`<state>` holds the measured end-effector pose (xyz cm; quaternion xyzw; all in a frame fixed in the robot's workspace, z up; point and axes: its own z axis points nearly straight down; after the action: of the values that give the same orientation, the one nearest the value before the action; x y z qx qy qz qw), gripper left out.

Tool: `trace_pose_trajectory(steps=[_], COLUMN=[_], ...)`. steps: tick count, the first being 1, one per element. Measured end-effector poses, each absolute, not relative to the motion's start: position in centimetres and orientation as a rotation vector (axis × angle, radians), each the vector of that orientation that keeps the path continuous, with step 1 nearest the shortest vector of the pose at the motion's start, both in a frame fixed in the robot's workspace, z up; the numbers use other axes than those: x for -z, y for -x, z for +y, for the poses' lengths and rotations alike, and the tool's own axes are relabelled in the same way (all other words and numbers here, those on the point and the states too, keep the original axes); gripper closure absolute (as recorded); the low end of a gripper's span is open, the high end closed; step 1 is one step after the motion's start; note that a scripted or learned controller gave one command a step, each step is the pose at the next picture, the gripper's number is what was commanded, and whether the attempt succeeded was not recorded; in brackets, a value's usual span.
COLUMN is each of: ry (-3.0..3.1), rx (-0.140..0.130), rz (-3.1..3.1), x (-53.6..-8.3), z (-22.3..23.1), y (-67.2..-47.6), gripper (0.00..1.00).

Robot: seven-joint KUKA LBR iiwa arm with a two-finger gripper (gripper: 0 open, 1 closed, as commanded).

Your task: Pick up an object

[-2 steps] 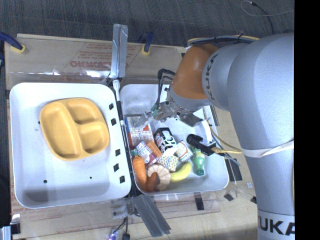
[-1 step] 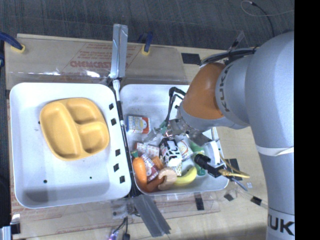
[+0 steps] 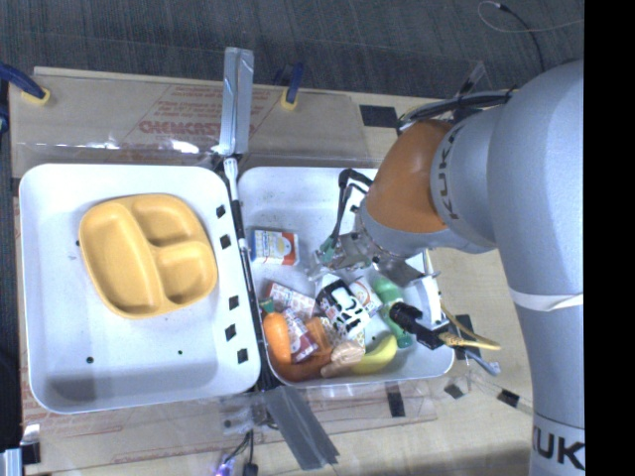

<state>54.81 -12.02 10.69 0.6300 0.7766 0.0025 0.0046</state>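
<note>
The arm [image 3: 496, 186] enters from the right of the frame and reaches over the right bin [image 3: 298, 181]. The tool [image 3: 342, 256] sits low at frame centre, above the pile of objects; its opening state cannot be determined. The pile fills the bin's lower half: a small carton [image 3: 275, 246], an orange item [image 3: 279, 337], a banana [image 3: 382, 357] and a green bottle [image 3: 386, 293]. The left bin [image 3: 50, 266] contains a yellow compartment tray [image 3: 147, 254].
</note>
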Motion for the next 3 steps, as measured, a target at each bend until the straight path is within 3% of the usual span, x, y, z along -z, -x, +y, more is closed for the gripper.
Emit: trace_pose_trajectory(steps=[1, 2, 3], ry=[-2.351, -2.352, -2.309], rx=[0.002, 0.002, 0.006], rz=[2.085, 2.085, 2.135], x=[-22.5, -22.5, -14.1], z=[-7.3, -7.3, -15.2], y=[-55.2, -55.2, -52.2], gripper=[1.0, 0.0, 0.0])
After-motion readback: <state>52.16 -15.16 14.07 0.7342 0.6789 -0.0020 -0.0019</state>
